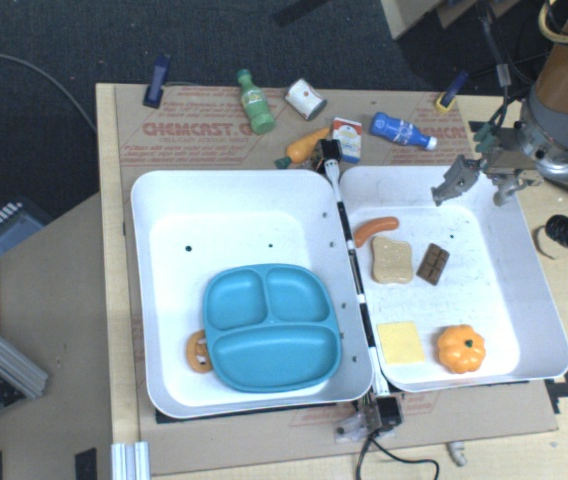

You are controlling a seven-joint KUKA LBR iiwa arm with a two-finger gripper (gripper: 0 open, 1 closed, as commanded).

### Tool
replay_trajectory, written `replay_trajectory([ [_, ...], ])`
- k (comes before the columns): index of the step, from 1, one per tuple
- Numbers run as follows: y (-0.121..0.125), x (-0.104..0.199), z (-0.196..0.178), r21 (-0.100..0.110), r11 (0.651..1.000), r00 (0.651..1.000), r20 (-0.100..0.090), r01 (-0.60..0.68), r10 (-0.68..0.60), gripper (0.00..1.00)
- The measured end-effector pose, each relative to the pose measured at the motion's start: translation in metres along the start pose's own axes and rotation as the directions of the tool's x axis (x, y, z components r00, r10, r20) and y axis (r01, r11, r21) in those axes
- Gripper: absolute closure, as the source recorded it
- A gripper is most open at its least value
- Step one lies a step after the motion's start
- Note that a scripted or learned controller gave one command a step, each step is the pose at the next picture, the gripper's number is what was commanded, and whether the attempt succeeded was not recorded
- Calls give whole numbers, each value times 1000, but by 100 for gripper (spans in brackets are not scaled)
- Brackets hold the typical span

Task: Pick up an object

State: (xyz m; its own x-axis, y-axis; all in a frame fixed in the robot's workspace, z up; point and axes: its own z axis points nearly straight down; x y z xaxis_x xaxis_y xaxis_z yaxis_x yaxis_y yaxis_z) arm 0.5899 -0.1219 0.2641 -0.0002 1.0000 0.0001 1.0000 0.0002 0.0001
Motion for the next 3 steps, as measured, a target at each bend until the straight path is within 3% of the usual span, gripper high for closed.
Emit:
replay_trajectory([
  [1, -16, -26, 178, -3, 1000, 1000, 2, -1, 1, 0],
  [2, -15, -25, 167, -7, 1000, 1000, 1, -1, 1, 100],
  [3, -15, -25, 167, -7, 1000, 1000, 1, -1, 1, 0],
])
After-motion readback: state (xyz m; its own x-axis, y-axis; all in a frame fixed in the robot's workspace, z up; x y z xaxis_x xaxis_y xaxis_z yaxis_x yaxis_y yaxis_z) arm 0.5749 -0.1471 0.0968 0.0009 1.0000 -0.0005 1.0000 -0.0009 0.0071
